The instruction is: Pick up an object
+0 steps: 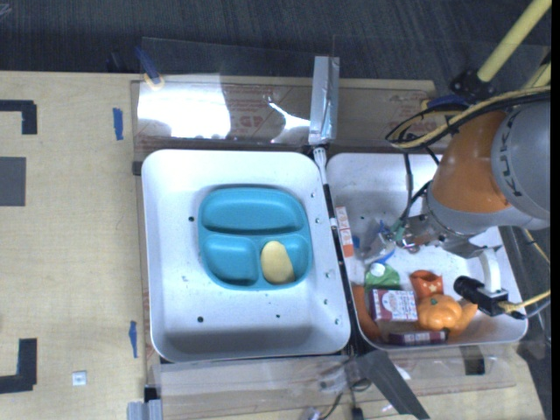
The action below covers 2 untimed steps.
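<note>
Arm [490, 169] reached over right bin [385, 178]. Left bin [166, 234] held blue tray [236, 226], yellow lemon [277, 262]. Pincer [404, 237] state: cannot tell. Judged approach step; next, descend onto orange toy [440, 311] beside carton [395, 304].

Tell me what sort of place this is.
Most likely a robotics lab's bin-picking test bench: a grey and orange robot arm hangs over two white bins, toy food fills the right one, and taped markers and loose cables surround the wooden bench.
</note>
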### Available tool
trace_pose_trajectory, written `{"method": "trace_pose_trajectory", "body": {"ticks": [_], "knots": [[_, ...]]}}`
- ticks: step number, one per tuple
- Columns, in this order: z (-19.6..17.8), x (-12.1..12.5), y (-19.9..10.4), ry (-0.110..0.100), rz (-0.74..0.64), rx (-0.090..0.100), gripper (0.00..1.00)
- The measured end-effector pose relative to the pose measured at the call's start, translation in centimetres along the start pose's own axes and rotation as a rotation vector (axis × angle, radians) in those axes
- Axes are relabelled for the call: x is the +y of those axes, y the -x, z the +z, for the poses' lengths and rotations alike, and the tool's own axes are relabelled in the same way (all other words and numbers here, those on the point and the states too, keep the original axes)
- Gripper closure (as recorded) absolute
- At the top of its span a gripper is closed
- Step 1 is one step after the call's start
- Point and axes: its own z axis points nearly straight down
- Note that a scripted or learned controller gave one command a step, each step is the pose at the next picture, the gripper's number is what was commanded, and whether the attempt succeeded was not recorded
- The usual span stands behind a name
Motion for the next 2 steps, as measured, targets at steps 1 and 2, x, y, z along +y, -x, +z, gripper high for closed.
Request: {"method": "trace_pose_trajectory", "body": {"ticks": [1, 2], "knots": [[-1.2, 0.2, 0.1, 0.008, 0.003, -0.003, 1.0], [-14.3, 2.5, -5.3, 0.007, 0.119, 0.001, 1.0]]}}
